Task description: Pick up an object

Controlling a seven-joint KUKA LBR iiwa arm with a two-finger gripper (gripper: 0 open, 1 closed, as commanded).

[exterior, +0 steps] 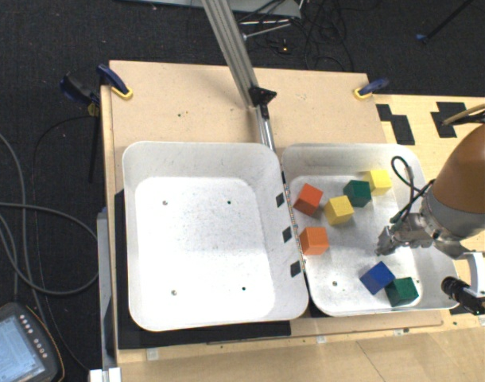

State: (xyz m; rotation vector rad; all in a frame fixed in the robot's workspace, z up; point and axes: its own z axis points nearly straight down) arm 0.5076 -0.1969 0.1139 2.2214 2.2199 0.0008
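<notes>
From above, 2 white bins sit side by side on a tan board. The left bin [199, 233] has a bare speckled floor. The right bin [350, 281] holds 7 blocks. An orange block [308, 198] lies near its left wall, with a second orange block [314, 240] just below it by the same wall. A yellow block [340, 208] sits just right of the upper orange one, and a green block [358, 192] is right beside it, up and to the right. Another yellow block [379, 181] lies just beyond the green one, toward the bin's far right corner. Near the front edge, a blue block [377, 278] and a second green block [401, 291] look to be touching.

The arm [465, 185] comes in from the right over the right bin. Its gripper [393, 237] is low over the bin floor, above the blue block and right of the yellow and green pair, apart from all of them. Whether the gripper is parted or closed is too blurred to tell; no block is visible in its grip.
</notes>
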